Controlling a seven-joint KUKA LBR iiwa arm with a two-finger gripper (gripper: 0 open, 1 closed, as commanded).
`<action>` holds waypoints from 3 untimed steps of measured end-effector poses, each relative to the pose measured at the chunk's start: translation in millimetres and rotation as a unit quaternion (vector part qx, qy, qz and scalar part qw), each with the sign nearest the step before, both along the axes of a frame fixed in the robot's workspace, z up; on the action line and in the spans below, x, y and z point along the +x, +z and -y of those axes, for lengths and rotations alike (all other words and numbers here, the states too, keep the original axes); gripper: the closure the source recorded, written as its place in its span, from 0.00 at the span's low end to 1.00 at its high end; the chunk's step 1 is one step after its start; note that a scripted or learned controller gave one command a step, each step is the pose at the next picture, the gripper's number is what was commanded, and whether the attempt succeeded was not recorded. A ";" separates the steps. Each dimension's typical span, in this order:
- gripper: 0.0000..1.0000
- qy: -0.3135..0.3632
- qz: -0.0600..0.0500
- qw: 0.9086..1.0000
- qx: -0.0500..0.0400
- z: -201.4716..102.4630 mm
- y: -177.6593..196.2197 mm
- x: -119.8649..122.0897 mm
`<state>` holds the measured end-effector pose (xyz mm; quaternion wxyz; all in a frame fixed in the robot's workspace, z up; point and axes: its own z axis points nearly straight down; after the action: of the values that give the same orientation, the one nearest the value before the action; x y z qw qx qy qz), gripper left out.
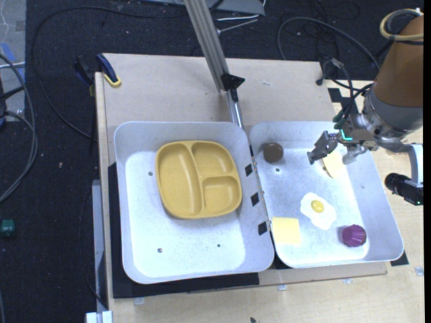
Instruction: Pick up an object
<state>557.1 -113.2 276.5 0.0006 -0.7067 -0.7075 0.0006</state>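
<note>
Gripper [332, 151] hangs over the upper part of the right bin [384, 200]. Its 2 dark fingers [318, 152] appear spread, though whether they are apart or closed cannot be told with certainty.

Directly beneath and between the fingers lies a pale yellow slice-shaped piece [332, 166], flat, smooth, partly hidden by the gripper. Its long axis runs from upper right to lower left, with the narrow end toward the lower left. No contact with the fingers is visible.

Left of the fingers: 1 brown round object [273, 153], matte, near the bin's upper left corner.

Below the fingers: 1 toy fried egg [317, 210], white irregular outline with a round yellow centre, glossy. Lower left of it: 1 pale yellow square slab [286, 231], flat, edges roughly parallel to the bin walls. Lower right of the egg: 1 purple rounded object [353, 235], near the bin's bottom right corner.

Far left of the fingers, the left bin [135, 247] holds 1 yellow divided plate [199, 178] with 3 compartments, smooth plastic, rounded corners.

Both bins are white, shallow, speckled.
</note>
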 end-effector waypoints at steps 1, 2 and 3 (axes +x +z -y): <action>0.00 0.000 0.001 1.000 0.000 0.0 0.5 0.3; 0.00 -0.002 -0.002 1.000 0.000 9.5 -56.7 -1.6; 0.00 -0.001 -0.001 1.000 0.000 4.0 -105.0 5.8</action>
<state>562.9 -117.3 171.4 0.0013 -0.7073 -0.7069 0.0011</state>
